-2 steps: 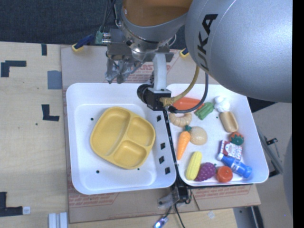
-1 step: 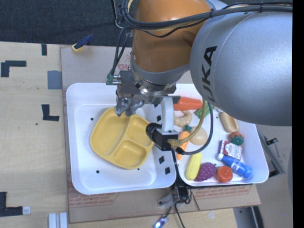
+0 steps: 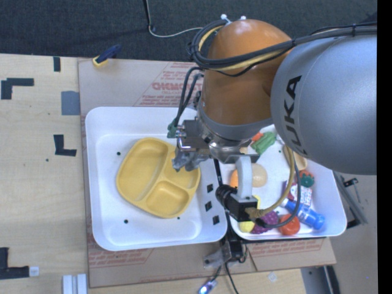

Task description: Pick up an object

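1. Yellow divided plate is the likeliest pick target. It lies in the left bin, centre-left of the frame, sitting askew.
2. Gripper sits at the plate's upper-right rim, just left of frame centre. Touching or just above it, cannot tell.
3. Whether the gripper is spread or closed up cannot be made out. The tip is dark, small and cluttered with cables, and nothing is seen held in it.
4. Judgement: the step in hand is the approach or grasp on the plate rim.
5. To do it well, pinch across the thin raised rim, not the flat floor. Straddle the edge squarely and close fully before lifting.
6. Lift straight up. The plate is wide and shallow, so an edge grip will likely let it swing or slip.
7. Keep clear of the wall between the bins, which is close to the plate's right edge.
8. Right bin, lower right of the frame, holds small toys: a green piece, a pale egg-like thing, a blue tube, a red-orange piece and purple grapes.
9. Arm covers much of the right bin's upper part, so whatever is under it is hidden.
10. Toys along the right bin's lower edge overlap, and their exact shapes are hard to make out.
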{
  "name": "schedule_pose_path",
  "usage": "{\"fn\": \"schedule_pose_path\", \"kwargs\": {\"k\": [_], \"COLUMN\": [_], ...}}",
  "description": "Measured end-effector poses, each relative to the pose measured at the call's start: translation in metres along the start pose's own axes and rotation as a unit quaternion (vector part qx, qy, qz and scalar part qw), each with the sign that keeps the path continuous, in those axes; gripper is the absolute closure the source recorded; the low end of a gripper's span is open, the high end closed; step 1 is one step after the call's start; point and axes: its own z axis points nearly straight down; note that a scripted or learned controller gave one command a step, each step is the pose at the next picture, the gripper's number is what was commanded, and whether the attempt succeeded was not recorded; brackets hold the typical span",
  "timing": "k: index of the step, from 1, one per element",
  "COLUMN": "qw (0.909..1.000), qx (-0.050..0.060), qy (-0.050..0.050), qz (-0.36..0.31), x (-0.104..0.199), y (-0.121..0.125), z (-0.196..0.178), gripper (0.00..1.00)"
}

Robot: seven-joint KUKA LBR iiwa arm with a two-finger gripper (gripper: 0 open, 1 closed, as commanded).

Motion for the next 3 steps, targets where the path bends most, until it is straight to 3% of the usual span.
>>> {"fn": "schedule_pose_path", "kwargs": {"k": [1, 2, 3], "qw": [0.9999, 1.0, 1.0], "qx": [-0.01, -0.004, 0.002], "qy": [0.003, 0.002, 0.0], "qz": [0.0, -0.006, 0.0], "x": [-0.074, -0.006, -0.051], "y": [0.002, 0.001, 0.001], "z": [-0.115, -0.122, -0.031], "gripper": [1.0, 1.0, 1.0]}}
